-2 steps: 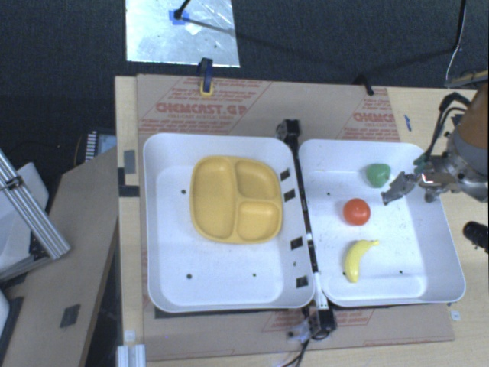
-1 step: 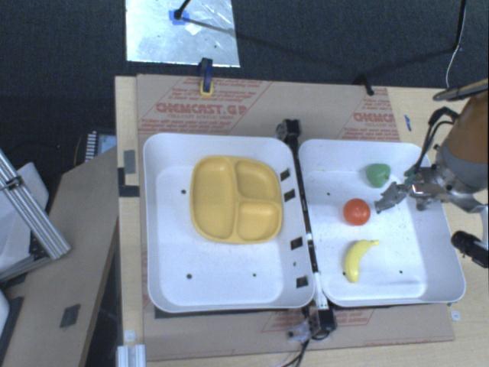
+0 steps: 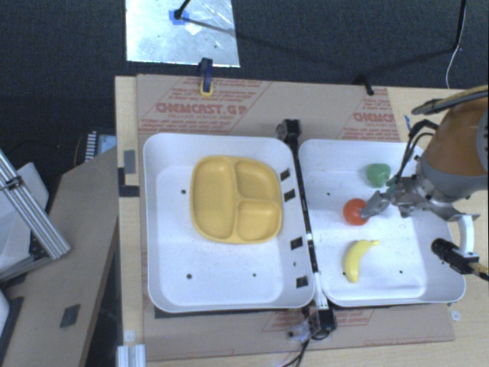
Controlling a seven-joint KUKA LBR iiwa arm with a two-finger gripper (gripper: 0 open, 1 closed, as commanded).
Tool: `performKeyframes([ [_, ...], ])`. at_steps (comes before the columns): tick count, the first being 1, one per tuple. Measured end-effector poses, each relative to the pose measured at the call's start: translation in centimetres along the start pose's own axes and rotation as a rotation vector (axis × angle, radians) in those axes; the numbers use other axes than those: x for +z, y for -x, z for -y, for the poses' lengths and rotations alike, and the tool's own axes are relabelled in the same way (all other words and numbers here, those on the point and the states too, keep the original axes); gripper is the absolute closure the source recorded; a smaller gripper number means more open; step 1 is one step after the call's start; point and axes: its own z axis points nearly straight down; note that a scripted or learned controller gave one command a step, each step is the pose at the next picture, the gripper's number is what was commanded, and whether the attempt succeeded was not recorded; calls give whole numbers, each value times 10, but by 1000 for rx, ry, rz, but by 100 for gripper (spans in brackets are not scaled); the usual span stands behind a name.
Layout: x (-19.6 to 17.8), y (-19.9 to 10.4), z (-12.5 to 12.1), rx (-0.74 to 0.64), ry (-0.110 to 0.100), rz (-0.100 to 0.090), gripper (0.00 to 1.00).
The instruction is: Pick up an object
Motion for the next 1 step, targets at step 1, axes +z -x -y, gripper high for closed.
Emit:
performKeyframes([
  [1, -13, 1, -1, 2, 5, 2, 100],
])
